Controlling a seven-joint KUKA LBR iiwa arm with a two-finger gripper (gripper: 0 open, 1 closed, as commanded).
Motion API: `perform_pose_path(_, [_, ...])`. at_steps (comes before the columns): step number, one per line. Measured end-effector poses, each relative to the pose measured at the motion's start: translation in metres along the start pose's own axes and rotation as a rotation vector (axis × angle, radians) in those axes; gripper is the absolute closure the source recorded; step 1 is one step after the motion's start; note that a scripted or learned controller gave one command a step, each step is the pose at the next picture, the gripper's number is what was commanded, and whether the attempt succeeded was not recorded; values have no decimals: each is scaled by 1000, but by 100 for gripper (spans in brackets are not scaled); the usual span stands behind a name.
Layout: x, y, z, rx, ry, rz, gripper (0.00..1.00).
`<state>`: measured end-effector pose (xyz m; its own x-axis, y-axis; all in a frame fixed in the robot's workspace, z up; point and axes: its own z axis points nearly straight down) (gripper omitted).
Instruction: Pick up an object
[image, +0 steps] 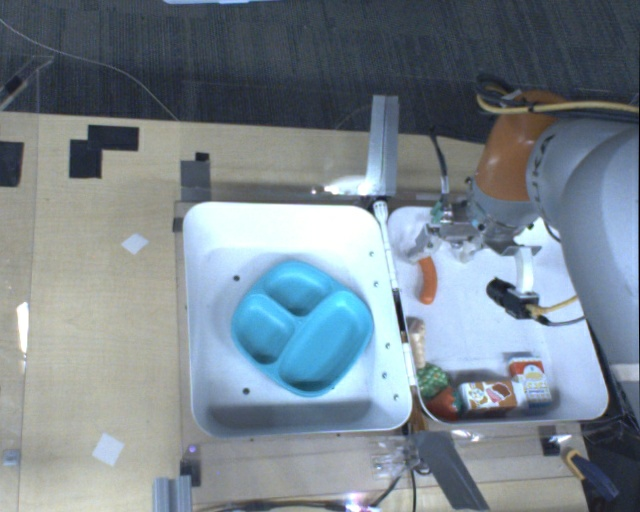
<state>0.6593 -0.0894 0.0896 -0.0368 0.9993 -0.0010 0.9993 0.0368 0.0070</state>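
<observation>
Nearest the camera, along the bottom wall of the right bin (590, 405), lies a row of small things: a green leafy item (432, 380) with a red piece (445, 401) touching it, a printed packet (487, 395) lying flat, and a small red and white carton (531, 381) just beside the packet. A little further up, close against the divider between the bins, sits a small tan item (416, 338).

The left bin (205, 300) holds a blue three-compartment plate (302, 327), resting roughly in its middle and turned at an angle.

Further back in the right bin, an orange sausage-shaped object (427, 280) lies by itself on the white floor, near the divider. Just above it and slightly to the side hangs the claw (447, 238), low over the bin's far left corner. Whether it is spread or closed cannot be made out from this angle, and nothing is visibly between its tips.

The arm (590, 200) comes in from the right, its grey body bent over the bin's far edge, the orange band (508, 150) sitting above the wrist. A black cable fitting (512, 296) dangles below it. The pale wooden worktop (90, 300) surrounds both bins.
</observation>
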Motion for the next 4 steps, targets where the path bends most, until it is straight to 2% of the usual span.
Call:
perform_pose_path(1, [-3,-28,2,-1,0,-73,0])
perform_pose_path(2, [37,12,-98,-2,0,-177,0])
perform_pose_path(3, [2,-6,2,-1,0,-171,0])
perform_pose_path(4, [2,-3,-12,-10,-3,-172,100])
